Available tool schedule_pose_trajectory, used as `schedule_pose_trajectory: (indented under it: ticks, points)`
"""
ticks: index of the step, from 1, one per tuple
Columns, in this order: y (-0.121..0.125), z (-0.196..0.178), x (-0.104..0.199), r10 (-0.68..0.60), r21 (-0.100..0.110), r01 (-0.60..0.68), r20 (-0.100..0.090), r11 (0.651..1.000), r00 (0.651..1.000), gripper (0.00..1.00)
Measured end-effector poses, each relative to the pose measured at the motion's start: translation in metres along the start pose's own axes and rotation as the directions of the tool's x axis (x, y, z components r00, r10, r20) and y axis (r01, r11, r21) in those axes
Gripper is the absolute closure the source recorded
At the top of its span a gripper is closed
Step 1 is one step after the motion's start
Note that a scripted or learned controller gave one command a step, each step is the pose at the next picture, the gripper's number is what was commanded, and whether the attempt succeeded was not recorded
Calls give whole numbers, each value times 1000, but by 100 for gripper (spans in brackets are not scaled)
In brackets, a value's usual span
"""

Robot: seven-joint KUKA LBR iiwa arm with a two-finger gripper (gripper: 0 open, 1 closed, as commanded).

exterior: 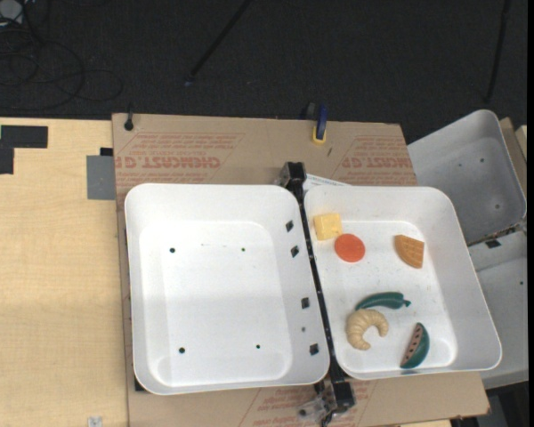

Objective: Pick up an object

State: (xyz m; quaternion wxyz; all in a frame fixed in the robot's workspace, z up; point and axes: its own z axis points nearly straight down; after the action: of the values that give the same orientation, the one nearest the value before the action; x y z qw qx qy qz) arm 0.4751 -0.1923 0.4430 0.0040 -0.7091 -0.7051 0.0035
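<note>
Five toy foods lie in the right bin [458, 238], all apart from one another: a yellow cheese block [327, 226] near the divider, an orange-red disc [350, 248] just beside it, a tan wedge [410, 251] that may be bread, a curved green pepper [383, 302], a pale croissant [367, 328] just below the pepper, and a dark green slice [415, 346], hard to identify, near the front wall. Beside it, the left bin [160, 212] shows small dark holes. Both bins sit on printed cardboard [205, 154], cut off at the lower edge. The gripper's state cannot be told.
</note>
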Motion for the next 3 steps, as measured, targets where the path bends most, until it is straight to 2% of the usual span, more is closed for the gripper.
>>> schedule_pose_trajectory:
  ticks: [1, 2, 3]
  points:
    - [0, -94, 30, -9, -16, 9, 3, 1000, 1000, 100]
    - [1, 127, -21, -3, 5, 3, -4, 1000, 1000, 100]
    - [2, -1, 33, -12, -22, 12, 3, 1000, 1000, 100]
